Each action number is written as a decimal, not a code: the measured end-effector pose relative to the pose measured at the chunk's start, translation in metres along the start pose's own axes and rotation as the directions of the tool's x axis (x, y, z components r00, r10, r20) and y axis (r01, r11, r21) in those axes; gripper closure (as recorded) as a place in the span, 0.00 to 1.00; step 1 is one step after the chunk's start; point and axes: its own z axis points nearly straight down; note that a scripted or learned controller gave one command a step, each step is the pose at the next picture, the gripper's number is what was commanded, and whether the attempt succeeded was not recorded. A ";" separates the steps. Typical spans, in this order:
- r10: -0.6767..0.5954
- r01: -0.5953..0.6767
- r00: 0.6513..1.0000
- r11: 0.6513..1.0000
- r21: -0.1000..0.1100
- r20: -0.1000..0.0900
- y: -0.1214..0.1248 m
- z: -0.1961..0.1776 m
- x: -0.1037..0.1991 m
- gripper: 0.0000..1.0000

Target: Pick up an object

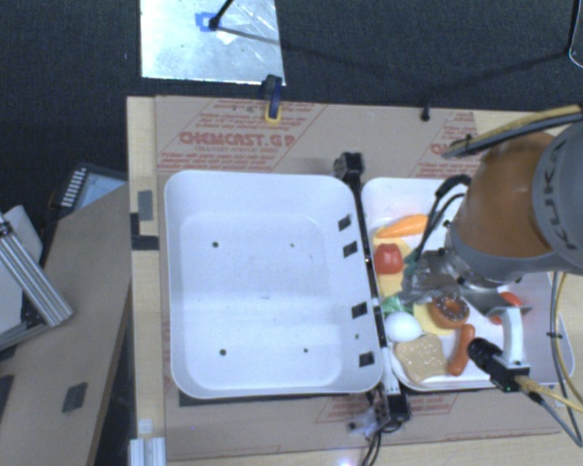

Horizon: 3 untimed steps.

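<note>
Gripper (pixel 435 289) hangs low over the crowded right bin (pixel 389 194), amid toy food: carrot (pixel 403 227), tomato (pixel 390 258), egg (pixel 402 328), bread (pixel 422 356), sausage (pixel 461 349). The arm hides it, so no grasp is visible. Tight packing risks a slip or double grab.

Smooth glossy white plastic bins (pixel 262 187) on matt brown cardboard (pixel 233 136).

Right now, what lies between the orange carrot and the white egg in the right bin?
In the camera view, a red tomato-like piece lies between the carrot and the egg, with yellow food below it.
</note>
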 end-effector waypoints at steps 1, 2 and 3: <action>-0.001 0.001 1.000 1.000 -0.001 0.000 -0.004 0.000 0.032 1.00; -0.003 0.003 1.000 1.000 -0.002 0.000 -0.004 0.000 0.081 1.00; -0.004 0.004 1.000 1.000 0.002 -0.001 -0.004 0.035 0.148 1.00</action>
